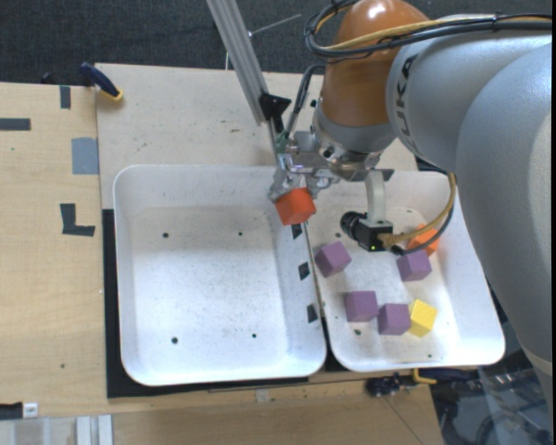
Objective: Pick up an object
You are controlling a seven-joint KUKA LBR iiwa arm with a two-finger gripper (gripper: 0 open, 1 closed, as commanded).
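Above the divide between bins: pincer (295,191) closed round an orange block (296,206), lifted over the rims.
Right bin (463,336): four purple cubes (361,305), one yellow cube (423,317), lying loose.
Left bin (130,248): bare floor.
Handling advice: keep the squeeze firm; raise straight, slowly; avoid swinging, since the block hangs low between the tips.

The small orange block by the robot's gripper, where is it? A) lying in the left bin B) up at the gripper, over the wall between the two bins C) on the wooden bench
B: the small orange block sits right under the gripper, above the divide between the two white bins.
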